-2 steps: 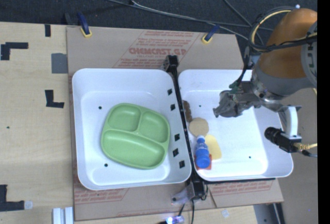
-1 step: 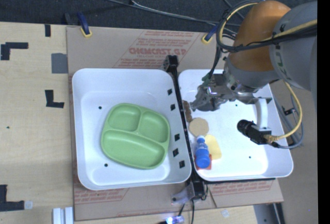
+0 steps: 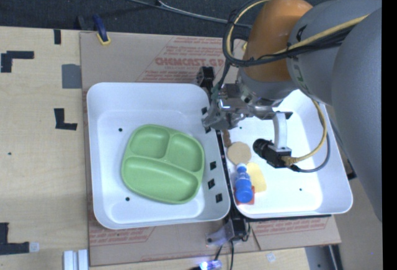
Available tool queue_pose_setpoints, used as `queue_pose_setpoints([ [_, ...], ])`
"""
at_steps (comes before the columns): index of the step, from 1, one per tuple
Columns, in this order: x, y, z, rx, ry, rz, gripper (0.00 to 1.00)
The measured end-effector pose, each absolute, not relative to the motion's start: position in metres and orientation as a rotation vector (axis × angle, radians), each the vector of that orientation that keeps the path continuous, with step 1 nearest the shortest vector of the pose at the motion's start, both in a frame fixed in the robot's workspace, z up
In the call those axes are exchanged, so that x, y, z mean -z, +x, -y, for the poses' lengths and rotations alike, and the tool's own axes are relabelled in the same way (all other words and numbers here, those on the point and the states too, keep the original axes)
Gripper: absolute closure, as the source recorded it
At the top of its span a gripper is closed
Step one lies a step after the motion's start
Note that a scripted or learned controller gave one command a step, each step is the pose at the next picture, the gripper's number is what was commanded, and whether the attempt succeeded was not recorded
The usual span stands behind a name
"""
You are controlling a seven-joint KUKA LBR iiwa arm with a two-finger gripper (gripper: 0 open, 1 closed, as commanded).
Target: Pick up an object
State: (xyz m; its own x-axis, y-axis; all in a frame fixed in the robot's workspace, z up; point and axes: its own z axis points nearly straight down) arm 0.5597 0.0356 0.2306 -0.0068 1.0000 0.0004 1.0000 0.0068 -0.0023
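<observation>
1. Where the grey arm point(image 3: 347, 58) with its orange band point(image 3: 273, 27) reaches in from the right, the gripper point(image 3: 217, 115) hangs over the divide between the two white bins, at the upper left corner of the right bin point(image 3: 322, 200); whether it is spread or pressed together cannot be told from this view, and nothing can be seen between its tips.
2. Just below the gripper, in the right bin near its left wall, lies a round tan disc point(image 3: 238, 153).
3. Below the disc, touching or nearly touching it, a small blue bottle point(image 3: 243, 185) lies along the left wall, with a yellow piece point(image 3: 257, 178) partly under its right side.
4. Right of the disc, a black part point(image 3: 271, 152) on a yellow cable hangs over the bin floor.
5. Left of the gripper, the left bin point(image 3: 99, 138) holds a green divided plate point(image 3: 164, 163) with three compartments, lying flat in its middle, well apart from the gripper.
6. Both bins sit on a brown cardboard sheet point(image 3: 155, 58) on the wooden bench point(image 3: 37, 138).
</observation>
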Motion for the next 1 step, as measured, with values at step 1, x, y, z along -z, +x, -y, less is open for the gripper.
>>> queue_pose_setpoints([
  [1,-0.2339,0.591,-0.0816,0.001,-2.214,2.228,1.0],
])
